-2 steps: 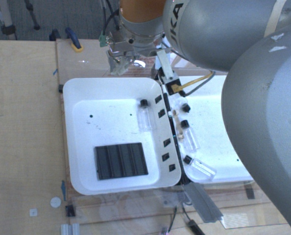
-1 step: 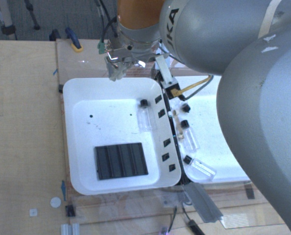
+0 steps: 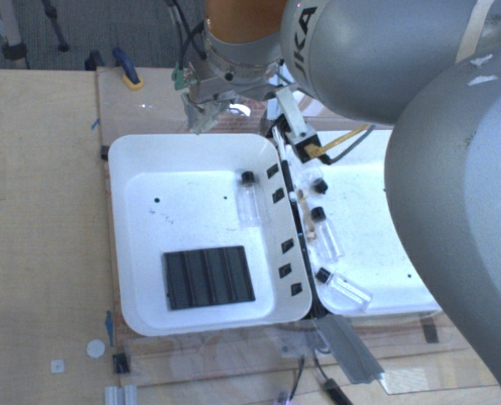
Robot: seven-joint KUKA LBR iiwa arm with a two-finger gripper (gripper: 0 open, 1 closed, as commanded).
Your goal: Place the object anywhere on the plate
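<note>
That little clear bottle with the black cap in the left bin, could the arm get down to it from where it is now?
Probably yes. The bottle lies alone on the bare floor of the left bin, apart from the black plate. The gripper hangs just beyond the bin's far rim, with nothing between them.

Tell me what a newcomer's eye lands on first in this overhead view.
The huge grey arm with its orange band dominates the top and right, its gripper hanging over the far rim of the left white bin. Next comes the black ribbed rectangular plate lying in that bin's near part, with a clear black-capped vial beyond it. More clear black-capped vials lie in the right white bin.
</note>
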